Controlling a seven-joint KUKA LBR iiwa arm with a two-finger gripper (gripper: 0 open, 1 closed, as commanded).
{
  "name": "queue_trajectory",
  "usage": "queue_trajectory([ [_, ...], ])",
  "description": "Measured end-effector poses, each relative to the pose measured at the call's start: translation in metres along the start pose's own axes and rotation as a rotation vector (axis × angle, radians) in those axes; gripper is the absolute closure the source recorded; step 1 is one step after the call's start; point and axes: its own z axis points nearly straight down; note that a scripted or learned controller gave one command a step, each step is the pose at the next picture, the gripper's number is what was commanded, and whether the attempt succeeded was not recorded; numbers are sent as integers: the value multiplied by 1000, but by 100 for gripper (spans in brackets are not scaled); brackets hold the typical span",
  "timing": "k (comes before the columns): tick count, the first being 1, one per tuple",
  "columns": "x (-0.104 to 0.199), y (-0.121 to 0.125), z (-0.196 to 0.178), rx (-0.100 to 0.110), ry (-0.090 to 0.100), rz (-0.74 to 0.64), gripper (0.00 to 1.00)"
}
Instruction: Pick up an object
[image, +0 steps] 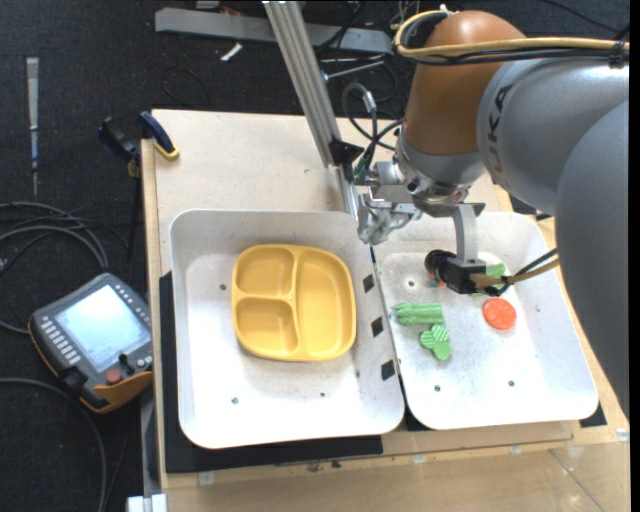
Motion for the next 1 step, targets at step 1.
queue_trajectory([
  [1, 47, 8, 14, 2, -1, 1, 100],
])
